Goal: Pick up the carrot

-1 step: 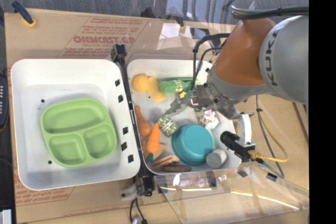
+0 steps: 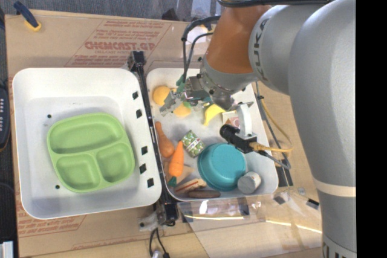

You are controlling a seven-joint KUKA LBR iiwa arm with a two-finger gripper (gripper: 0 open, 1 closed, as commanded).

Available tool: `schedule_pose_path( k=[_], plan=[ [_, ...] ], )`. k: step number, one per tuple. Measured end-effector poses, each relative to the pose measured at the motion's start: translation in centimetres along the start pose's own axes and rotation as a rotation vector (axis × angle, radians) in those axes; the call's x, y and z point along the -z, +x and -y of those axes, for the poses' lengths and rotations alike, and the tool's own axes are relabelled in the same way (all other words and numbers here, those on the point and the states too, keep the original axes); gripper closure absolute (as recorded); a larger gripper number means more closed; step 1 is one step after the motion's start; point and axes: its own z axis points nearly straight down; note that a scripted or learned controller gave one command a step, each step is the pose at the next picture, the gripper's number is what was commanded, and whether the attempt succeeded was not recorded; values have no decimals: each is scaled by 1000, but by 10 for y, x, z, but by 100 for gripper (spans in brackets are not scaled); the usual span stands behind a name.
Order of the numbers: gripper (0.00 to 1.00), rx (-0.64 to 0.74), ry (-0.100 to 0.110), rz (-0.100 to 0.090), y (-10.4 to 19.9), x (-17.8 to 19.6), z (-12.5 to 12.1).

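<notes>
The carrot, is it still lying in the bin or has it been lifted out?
In the bin. The carrot lies on the right bin floor beside the teal bowl, with the gripper up near the yellow pieces.

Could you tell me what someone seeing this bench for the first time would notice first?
The big grey arm with its orange band fills the right side, reaching down over the right bin, which is crowded with small items: a carrot near its left wall, a teal bowl beside it and yellow pieces further back. The left bin holds a green divided tray.
</notes>
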Motion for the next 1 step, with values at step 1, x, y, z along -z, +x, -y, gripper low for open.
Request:
schedule_pose_path(
  k=[1],
  plan=[
    [0,49,2,3,-56,-69,-31]
  ],
)
